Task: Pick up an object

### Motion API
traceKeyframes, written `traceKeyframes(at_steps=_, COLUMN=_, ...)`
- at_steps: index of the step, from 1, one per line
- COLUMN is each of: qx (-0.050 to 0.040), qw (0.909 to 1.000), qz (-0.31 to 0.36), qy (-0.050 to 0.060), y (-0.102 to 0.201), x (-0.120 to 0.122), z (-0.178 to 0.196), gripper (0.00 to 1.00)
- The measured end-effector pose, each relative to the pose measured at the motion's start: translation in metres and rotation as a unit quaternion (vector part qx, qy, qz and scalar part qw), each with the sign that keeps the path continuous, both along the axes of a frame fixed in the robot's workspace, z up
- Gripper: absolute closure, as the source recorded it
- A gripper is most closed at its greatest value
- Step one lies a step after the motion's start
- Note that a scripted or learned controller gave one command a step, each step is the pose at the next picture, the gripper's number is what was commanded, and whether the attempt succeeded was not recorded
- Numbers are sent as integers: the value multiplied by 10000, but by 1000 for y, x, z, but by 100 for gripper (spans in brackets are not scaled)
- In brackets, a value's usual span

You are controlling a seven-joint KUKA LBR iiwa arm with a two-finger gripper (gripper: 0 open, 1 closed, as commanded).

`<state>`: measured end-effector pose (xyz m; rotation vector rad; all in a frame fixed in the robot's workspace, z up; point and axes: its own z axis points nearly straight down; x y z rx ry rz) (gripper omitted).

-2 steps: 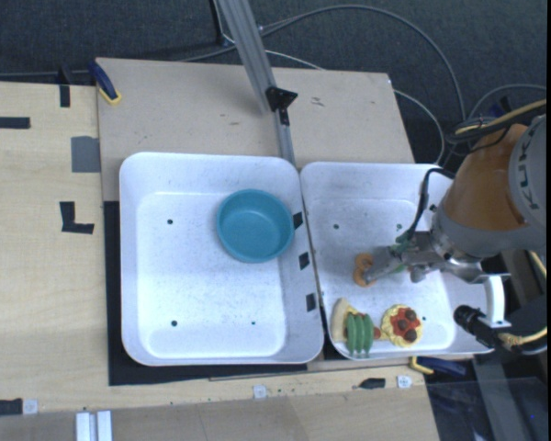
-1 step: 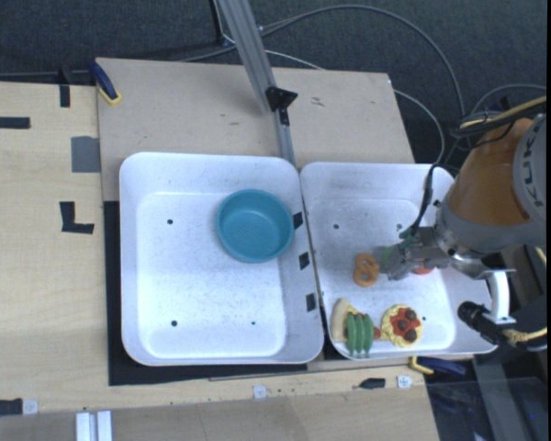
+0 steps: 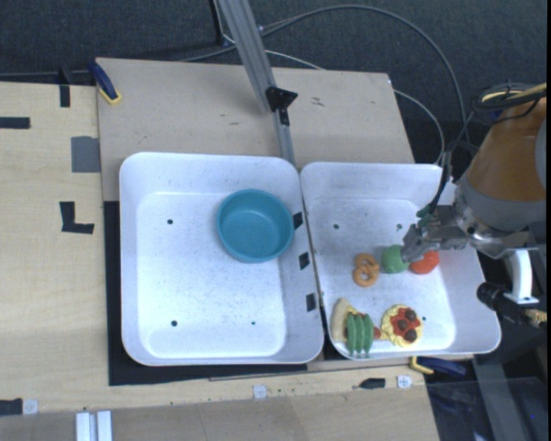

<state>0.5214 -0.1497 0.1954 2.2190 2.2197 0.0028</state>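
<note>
We see the gripper (image 3: 413, 243) low in the right bin (image 3: 367, 186), touching the green toy (image 3: 392, 260); its finger spread we cannot tell. Red toy (image 3: 426, 264) just beside.

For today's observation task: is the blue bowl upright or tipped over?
Upright. The blue bowl sits in the left bin with its round opening facing up, its inside showing.
</note>
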Motion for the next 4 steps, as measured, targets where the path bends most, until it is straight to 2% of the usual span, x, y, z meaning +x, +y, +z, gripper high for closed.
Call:
traceKeyframes(at_steps=1, qx=4, qw=10000, qz=0, qy=17, y=0, x=0, z=10, gripper=100)
traceKeyframes(at_steps=2, qx=9, qw=10000, qz=21, qy=20, y=47, x=12, z=5, gripper=100)
traceKeyframes(at_steps=3, qx=10, qw=10000, qz=21, qy=18, y=96, x=13, z=17, gripper=100)
traceKeyframes(at_steps=4, qx=10, qw=10000, qz=27, qy=19, y=157, x=26, z=18, gripper=100)
